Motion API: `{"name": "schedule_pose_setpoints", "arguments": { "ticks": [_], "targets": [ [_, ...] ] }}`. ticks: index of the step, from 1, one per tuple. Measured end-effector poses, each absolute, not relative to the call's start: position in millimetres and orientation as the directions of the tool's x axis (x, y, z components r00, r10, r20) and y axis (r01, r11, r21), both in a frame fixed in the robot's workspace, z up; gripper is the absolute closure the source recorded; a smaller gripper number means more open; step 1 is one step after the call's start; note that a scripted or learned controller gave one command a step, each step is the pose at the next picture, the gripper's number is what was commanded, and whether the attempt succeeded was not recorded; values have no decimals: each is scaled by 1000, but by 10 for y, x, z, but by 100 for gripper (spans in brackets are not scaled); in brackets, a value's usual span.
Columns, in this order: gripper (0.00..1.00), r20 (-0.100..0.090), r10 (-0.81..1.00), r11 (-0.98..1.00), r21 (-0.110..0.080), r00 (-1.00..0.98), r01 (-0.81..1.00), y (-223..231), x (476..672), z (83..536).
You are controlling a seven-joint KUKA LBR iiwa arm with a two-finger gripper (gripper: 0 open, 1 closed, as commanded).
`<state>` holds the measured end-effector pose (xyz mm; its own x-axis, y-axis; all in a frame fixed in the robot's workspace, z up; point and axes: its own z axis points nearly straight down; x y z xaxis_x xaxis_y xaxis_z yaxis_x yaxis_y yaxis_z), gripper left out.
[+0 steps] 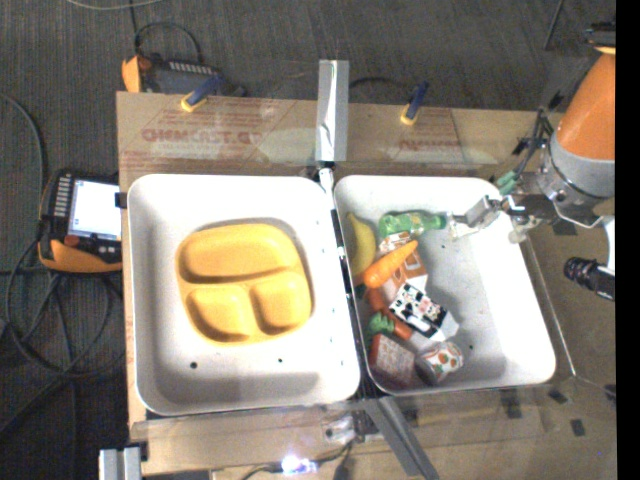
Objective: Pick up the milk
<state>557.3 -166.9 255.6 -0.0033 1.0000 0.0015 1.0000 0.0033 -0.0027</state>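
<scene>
Camera view: two white bins sit side by side. The left bin [150, 298] holds one yellow compartment tray [246, 280]. The right bin [520, 318] holds one banana [360, 245], one carrot [392, 264], one green bottle [410, 223], one milk carton [417, 308] with black-and-white cow patches lying near the bin's middle, and two small boxes [415, 360] at the near edge. The gripper [478, 213] hangs over the right bin's far right corner, well apart from the milk carton; whether it is spread or pressed together cannot be told.
</scene>
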Motion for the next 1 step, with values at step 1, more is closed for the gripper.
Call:
{"name": "schedule_pose_setpoints", "arguments": {
  "ticks": [1],
  "targets": [
    [0,2,992,124,-3,-124,992,-1171,5292,1733]
  ]
}}
